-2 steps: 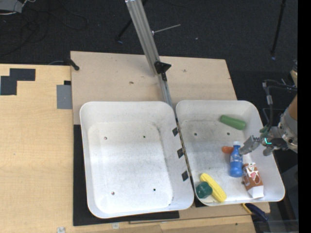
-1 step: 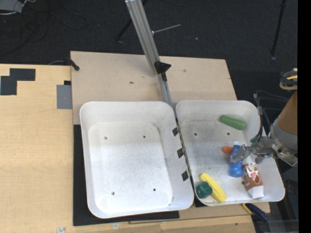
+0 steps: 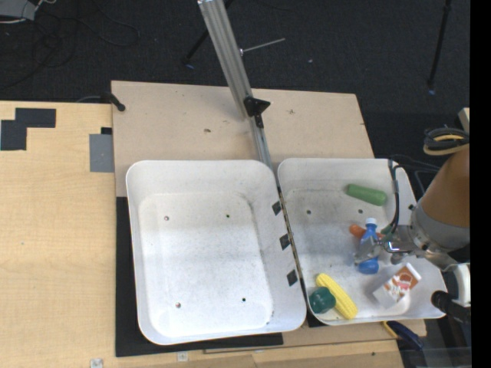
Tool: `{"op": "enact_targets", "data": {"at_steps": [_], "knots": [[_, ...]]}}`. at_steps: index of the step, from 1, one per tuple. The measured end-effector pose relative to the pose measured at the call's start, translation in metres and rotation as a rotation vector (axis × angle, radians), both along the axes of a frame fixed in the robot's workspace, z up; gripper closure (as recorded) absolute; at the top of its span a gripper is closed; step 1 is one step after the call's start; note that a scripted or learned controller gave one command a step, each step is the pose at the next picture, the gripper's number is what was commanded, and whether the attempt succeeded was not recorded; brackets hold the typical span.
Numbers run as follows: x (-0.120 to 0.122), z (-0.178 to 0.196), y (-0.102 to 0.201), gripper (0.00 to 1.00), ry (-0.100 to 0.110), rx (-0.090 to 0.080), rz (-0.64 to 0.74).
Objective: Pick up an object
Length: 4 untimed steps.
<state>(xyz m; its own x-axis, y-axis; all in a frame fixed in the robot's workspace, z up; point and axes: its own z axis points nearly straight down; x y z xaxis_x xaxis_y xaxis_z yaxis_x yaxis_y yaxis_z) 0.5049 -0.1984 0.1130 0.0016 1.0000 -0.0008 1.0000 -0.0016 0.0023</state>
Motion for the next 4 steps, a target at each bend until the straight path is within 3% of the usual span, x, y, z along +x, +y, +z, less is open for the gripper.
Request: {"op": "enact_targets", "data": {"at_steps": [1, 2, 4], "knots": [[0.0, -0.021, 0.0, 0.0, 0.005, 0.002, -0.003], [0.0, -0.011, 0.0, 1.0, 0.006, 0.003, -0.007], [0.007, 0.086, 0.005, 1.0, 0.0, 0.0, 0.004]]}}
